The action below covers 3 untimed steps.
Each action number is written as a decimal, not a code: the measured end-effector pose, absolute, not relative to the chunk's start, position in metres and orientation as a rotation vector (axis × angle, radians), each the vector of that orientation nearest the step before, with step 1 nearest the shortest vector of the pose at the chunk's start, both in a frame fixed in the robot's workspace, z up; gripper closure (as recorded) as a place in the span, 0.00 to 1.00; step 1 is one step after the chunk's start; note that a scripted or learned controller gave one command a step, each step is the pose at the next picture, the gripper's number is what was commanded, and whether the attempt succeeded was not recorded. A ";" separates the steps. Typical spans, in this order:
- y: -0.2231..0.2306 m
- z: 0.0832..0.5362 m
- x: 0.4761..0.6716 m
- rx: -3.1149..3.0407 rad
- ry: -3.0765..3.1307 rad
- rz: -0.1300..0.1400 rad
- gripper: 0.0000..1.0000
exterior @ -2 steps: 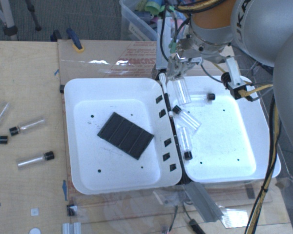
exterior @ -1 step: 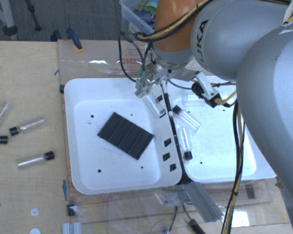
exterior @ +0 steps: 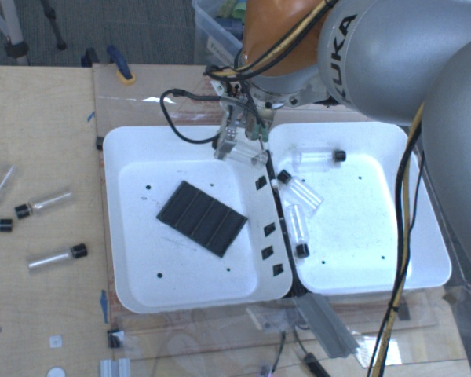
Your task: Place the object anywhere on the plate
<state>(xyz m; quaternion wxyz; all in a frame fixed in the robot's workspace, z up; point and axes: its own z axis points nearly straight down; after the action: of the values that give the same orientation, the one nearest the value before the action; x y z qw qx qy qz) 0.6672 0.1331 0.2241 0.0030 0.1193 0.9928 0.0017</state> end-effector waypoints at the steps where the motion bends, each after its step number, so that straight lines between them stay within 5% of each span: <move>1: 0.187 0.243 0.654 -0.523 3.089 0.006 1.00; 2: 0.225 0.131 0.667 -1.125 2.930 0.005 1.00; 3: 0.217 0.194 0.640 -1.828 2.546 0.004 1.00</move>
<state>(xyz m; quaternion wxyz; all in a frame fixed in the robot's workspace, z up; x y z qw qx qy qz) 0.6401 0.2165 0.1944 0.0038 -0.5832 0.8123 0.0013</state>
